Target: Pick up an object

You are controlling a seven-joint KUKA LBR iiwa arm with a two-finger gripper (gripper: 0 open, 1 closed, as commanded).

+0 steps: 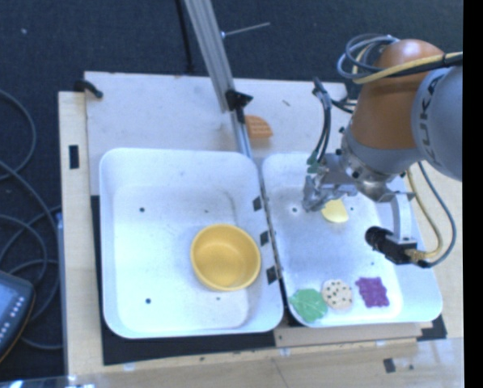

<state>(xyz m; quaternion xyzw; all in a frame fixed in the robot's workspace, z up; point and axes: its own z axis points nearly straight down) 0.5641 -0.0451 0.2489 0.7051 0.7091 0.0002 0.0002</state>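
Just beside the hand (315, 203) lies a pale yellow piece (335, 211).

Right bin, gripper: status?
Gripper low in right bin, beside pale yellow piece. Nothing seen held. Green, cookie, purple pieces untouched.

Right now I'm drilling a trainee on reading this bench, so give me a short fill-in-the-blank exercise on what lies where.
1. The yellow bowl sits in the ____ bin.
2. The tool hangs over the right bin beside a pale ____ piece.
3. Along the right bin's near edge lie a green piece, a spotted cookie and a ____ piece.
4. An ____ thing lies on the bench behind the bins.

Missing: left; yellow; purple; orange
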